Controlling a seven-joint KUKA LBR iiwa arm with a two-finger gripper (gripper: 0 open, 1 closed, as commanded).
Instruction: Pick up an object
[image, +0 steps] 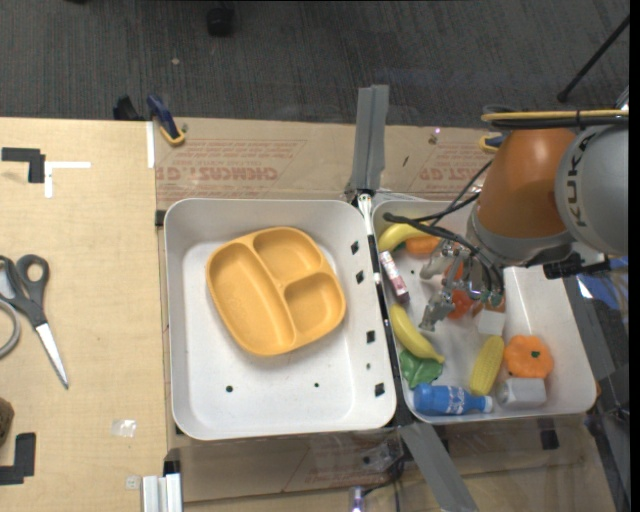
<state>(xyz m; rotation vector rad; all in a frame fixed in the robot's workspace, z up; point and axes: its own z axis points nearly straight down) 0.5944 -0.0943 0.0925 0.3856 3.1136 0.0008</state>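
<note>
My gripper (458, 292) hangs low in the middle of the right bin (572, 330), under the grey arm with its orange band (525, 185). A small red object (464, 303) lies right at the gripper, and I cannot tell whether it is held. Around the gripper lie a yellow banana (412, 335) to the left, a white block (490, 323) just below, and a corn cob (487, 363) nearer the front. A second banana (400, 235) and an orange carrot (423, 244) lie at the bin's back left.
An orange pumpkin toy (527, 356), a blue bottle (450, 401), a green item (420, 370) and a grey block (523, 392) crowd the right bin's front. The left bin (190, 380) holds a yellow divided plate (275, 290). Scissors (35, 310) lie on the bench at the left.
</note>
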